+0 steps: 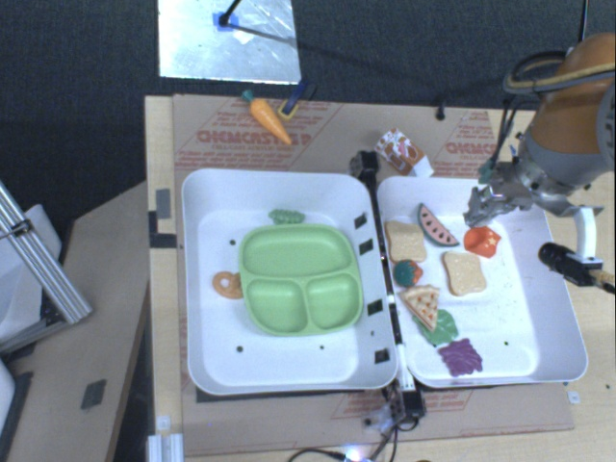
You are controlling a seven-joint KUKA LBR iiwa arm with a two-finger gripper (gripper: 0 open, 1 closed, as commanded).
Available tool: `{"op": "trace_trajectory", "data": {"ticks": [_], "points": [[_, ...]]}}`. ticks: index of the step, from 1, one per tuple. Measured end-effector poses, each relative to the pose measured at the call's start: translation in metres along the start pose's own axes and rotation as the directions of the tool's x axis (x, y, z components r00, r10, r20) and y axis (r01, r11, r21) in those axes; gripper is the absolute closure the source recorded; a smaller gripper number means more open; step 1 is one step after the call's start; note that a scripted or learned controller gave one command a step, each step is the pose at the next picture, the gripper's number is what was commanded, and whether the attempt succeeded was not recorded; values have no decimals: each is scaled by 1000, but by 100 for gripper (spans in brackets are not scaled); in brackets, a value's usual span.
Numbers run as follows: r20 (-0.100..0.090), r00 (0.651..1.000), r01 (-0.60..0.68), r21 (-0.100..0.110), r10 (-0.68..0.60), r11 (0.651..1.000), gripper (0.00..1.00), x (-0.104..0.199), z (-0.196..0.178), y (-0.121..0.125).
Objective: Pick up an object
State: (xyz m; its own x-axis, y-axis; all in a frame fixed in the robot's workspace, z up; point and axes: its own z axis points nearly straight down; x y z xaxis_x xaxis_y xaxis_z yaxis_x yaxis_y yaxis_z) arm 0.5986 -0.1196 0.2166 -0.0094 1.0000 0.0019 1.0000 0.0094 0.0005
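The claw [478, 212] hangs over the right bin [549, 325], just above a red-orange toy [483, 241]; whether it is spread I cannot tell.

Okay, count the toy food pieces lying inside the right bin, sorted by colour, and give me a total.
Tan: 3 — bread slice, bread slice, pizza slice
Red: 2 — watermelon slice, red piece below the gripper
Green: 2 — lettuce leaf, round teal piece
Purple: 1 — grapes
Total: 8
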Motion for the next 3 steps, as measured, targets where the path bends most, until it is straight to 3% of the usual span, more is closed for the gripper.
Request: {"op": "trace_trajectory", "data": {"ticks": [3], "points": [[0, 1000, 1, -2, -1, 1000, 100, 159, -5, -21]]}}
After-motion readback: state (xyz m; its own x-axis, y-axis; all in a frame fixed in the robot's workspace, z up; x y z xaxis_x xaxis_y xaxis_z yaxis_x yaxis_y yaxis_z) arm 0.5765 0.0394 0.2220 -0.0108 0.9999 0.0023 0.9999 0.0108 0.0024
